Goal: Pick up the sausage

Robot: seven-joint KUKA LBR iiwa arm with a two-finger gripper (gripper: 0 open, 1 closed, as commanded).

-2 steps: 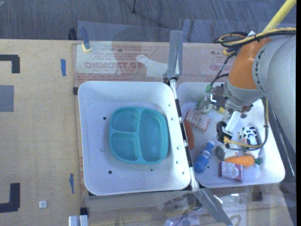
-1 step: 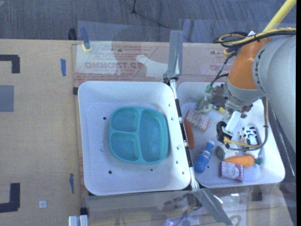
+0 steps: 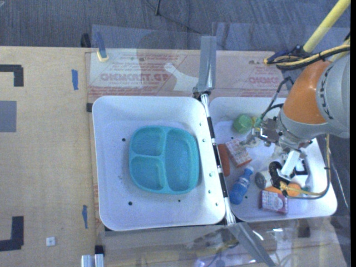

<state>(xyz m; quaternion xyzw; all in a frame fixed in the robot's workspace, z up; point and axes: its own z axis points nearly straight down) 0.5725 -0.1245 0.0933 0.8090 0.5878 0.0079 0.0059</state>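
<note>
Reddish-brown sausage (image 3: 223, 158) lies lengthwise along right bin's (image 3: 328, 204) left wall.

both bins (image 3: 105, 166) look like white plastic, smooth w/ slight sheen. divided tray (image 3: 164, 159) in left bin: teal plastic, matt-ish, smooth. bench top (image 3: 44, 166) looks like pale wood/plywood, matt, w/ blue tape bits (image 3: 74, 79) on it. board behind bins (image 3: 139, 74) looks like brown cardboard, printed, matt. blue bottle (image 3: 240, 186) in right bin: glossy plastic. packet (image 3: 273, 201) at bin's near edge: shiny printed wrapper. arm (image 3: 322, 102): smooth grey shell, orange band glossy. floor past bench looks like grey carpet, rough.
</note>
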